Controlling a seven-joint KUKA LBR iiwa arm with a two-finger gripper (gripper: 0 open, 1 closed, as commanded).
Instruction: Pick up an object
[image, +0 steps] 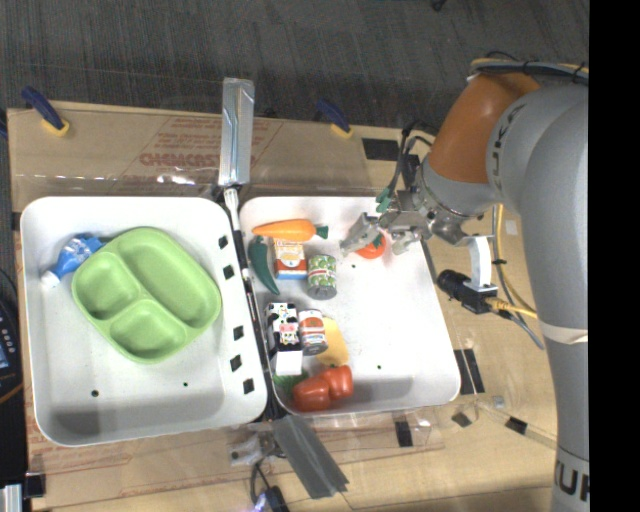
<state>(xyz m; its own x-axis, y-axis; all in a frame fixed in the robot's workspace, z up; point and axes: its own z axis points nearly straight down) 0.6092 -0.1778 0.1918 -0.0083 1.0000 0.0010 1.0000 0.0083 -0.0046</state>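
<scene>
Both white bins (420, 330) are seen to be of smooth, faintly glossy plastic. The green divided plate (146, 291) in the left bin is of matt plastic. The toy carrot (285, 229) and red pepper (322, 388) along the right bin's left edge look like smooth plastic with a slight sheen. The bench (500, 370) appears as pale wood. The arm's grey casing (555, 190) is smooth and matt, and its orange band (478, 120) glossy.
</scene>
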